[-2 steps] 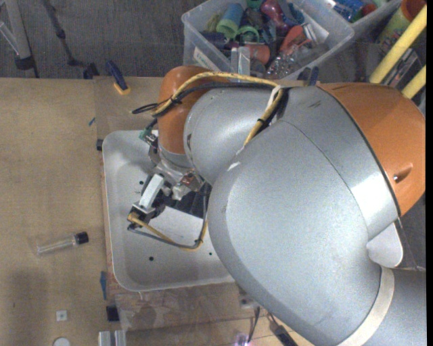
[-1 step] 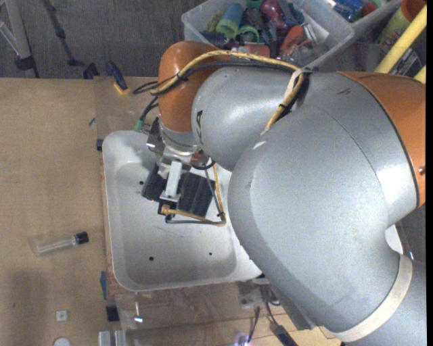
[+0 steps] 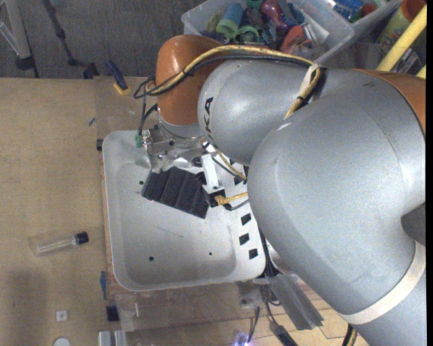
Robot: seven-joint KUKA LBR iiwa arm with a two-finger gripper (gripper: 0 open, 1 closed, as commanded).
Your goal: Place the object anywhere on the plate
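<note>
A flat black ribbed slab [image 3: 176,191] lies tilted on the floor of the left white bin [image 3: 125,223], in its back half. My gripper [image 3: 160,153] hangs low over the bin's back left corner, right at the slab's upper edge. The orange band and grey wrist sit directly above it and hide most of the hand. I cannot tell whether the gripper touches the slab. The big grey arm covers the right side of the view, including the second bin.
A clear vial with a black cap [image 3: 57,241] lies on the wooden bench left of the bin. A clear tub of colourful toys [image 3: 270,20] stands at the back. A blue clip [image 3: 116,76] lies behind the bin.
</note>
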